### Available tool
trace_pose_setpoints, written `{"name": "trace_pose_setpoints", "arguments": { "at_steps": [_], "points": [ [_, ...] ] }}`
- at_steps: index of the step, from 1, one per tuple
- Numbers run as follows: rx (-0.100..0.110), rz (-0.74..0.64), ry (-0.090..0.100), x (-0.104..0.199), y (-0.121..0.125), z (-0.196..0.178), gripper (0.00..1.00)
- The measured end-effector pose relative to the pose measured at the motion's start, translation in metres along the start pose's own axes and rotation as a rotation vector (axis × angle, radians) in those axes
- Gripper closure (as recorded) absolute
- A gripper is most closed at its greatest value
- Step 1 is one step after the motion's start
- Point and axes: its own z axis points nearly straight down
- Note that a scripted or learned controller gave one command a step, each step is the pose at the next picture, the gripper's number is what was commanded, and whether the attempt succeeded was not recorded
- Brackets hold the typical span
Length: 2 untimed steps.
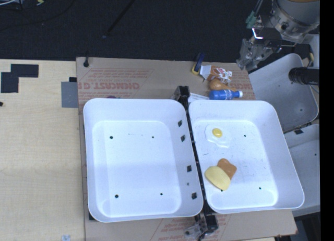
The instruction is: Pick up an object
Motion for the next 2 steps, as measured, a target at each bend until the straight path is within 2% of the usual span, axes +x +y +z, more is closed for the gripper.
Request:
{"name": "trace_pose_setpoints", "arguments": {
  "at_steps": [1, 2],
  "points": [
    [-0.006, -0.001, -0.001, -0.007, -0.001, -0.122, 1.00],
    [0.015, -0.014, 0.005, 0.165, -0.002, -0.065, 1.00]
  ]
}}
